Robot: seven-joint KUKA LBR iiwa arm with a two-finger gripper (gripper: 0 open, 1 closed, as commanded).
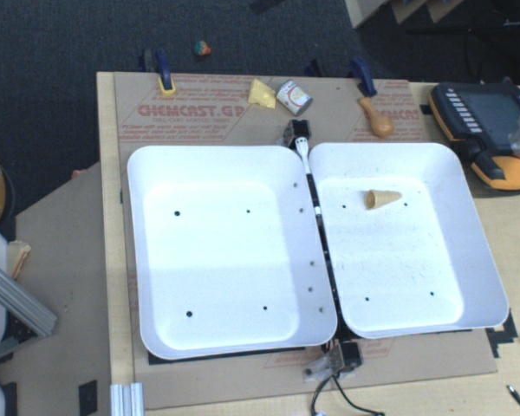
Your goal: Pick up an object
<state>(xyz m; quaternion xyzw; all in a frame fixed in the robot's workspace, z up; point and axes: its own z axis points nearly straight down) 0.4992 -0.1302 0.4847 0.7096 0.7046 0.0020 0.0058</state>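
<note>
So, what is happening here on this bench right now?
Nothing is being handled at this moment. Two white bins sit side by side on the bench. The right bin holds one small tan cone near its far side. A few small things lie on the board behind the bins, among them a yellow piece.

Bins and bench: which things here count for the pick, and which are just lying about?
For the job:
- tan cone in the right bin, the one loose thing in a bin
- left bin

Lying about, on the board behind the bins:
- yellow wedge
- small white box
- wooden-handled tool
- blue clamps
- handheld controller, off to the right
</note>
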